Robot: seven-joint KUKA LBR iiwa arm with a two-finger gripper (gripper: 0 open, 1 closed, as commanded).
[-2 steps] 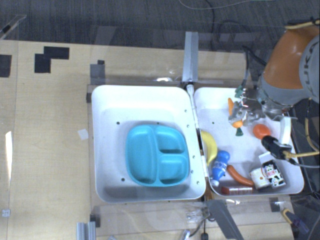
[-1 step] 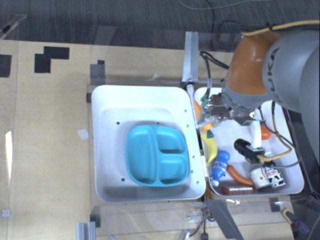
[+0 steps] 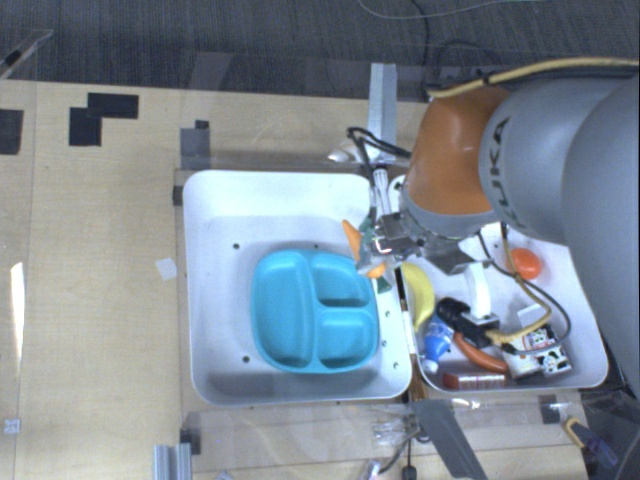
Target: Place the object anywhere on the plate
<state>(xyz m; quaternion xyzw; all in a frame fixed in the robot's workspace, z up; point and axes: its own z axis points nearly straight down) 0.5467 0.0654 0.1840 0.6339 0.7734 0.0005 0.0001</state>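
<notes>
Camera view: gripper (image 3: 377, 251) hangs over plate's (image 3: 312, 311) upper-right rim, a small orange object (image 3: 352, 238) slanting lengthwise at its tip (grip cannot be told, fingers hidden), plate compartments lying just lower-left.

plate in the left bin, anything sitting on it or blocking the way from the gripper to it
Nothing visible does. The blue plate lies flat in the left bin with its compartments bare. The gripper hangs just past the plate's upper right corner, with an orange piece beside it.
</notes>
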